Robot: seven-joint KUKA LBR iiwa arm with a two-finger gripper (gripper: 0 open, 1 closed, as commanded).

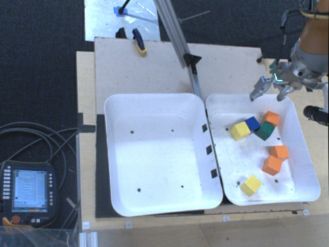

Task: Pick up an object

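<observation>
two white bins (154,107) (tan bench (226,60)), perhaps dark carpet (41,45)

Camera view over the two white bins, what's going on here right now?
A grey KUKA arm with an orange band reaches in from the right, its gripper open and holding nothing above the far edge of the right bin. That bin holds loose blocks: two yellow blocks, a blue block, a green block and three orange blocks. Nothing has been picked up yet. The left bin sits beside it.
</observation>
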